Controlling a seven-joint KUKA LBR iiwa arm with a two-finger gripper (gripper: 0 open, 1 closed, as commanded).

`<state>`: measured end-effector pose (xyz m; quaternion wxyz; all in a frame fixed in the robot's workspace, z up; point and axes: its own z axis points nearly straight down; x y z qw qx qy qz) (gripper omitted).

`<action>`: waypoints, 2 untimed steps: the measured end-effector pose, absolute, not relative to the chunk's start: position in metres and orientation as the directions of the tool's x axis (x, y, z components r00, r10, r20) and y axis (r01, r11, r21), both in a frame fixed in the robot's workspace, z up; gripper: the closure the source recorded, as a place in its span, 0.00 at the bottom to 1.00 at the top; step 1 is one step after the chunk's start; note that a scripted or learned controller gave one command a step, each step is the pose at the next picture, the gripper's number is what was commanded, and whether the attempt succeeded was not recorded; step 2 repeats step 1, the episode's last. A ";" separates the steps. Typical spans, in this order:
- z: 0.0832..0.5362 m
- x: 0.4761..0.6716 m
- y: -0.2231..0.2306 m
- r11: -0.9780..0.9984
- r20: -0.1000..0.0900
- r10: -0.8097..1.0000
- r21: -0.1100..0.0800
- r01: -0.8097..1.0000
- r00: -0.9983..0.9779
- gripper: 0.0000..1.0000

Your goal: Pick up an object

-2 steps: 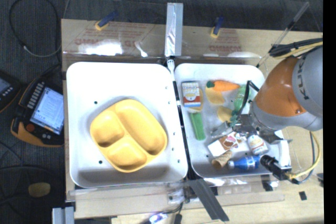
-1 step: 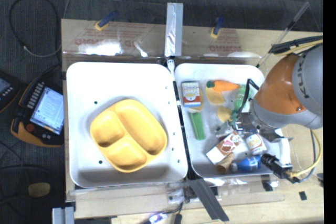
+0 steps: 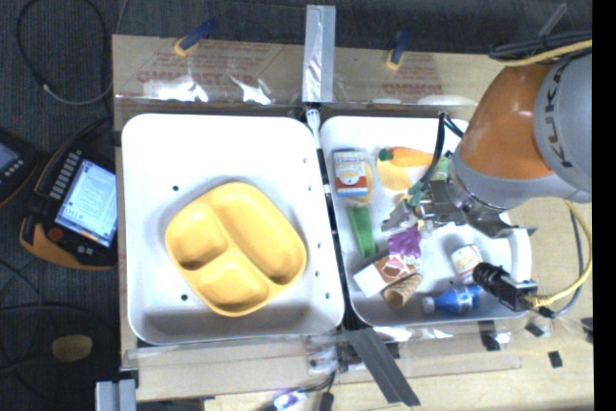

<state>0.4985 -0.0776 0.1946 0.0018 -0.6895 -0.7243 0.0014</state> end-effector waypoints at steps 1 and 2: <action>0.213 0.546 -0.068 0.097 0.000 0.995 -0.004 0.995 -0.097 1.00; 0.213 0.546 -0.068 0.097 0.000 0.995 -0.004 0.995 -0.097 1.00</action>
